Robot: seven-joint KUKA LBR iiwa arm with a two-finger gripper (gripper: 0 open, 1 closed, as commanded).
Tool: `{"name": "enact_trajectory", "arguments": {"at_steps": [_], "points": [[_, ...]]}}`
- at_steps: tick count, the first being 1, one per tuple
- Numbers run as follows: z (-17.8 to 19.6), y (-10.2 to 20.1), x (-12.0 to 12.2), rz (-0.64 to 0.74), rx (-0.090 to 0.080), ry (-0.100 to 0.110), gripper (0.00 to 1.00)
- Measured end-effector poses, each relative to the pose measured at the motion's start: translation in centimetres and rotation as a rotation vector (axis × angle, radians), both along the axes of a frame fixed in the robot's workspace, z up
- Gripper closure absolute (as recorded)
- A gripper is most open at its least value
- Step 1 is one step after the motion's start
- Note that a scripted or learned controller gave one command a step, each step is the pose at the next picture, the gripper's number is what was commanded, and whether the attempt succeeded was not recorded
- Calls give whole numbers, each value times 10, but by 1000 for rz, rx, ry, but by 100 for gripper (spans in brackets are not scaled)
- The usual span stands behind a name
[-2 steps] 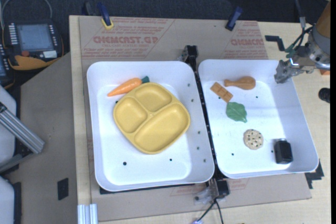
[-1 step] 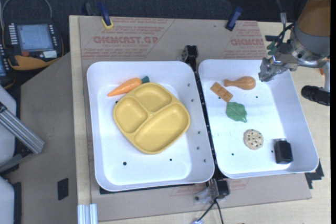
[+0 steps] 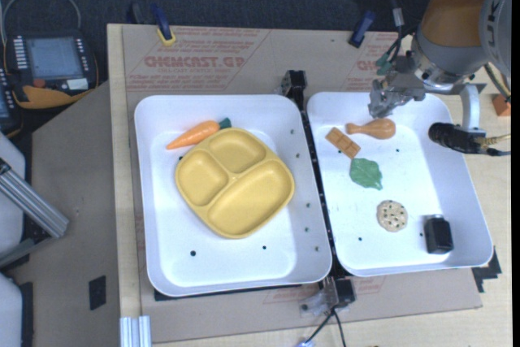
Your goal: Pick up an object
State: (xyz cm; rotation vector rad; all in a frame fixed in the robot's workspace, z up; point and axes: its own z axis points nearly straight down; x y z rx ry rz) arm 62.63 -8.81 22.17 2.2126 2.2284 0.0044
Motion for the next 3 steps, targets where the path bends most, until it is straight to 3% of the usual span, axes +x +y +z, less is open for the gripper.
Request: {"name": "enact_trajectory", "arguments": {"at_steps": [1, 3], "points": [[3, 57, -6, -1, 1, 5, 100], [-5, 170, 18, -1, 1, 0, 100]]}}
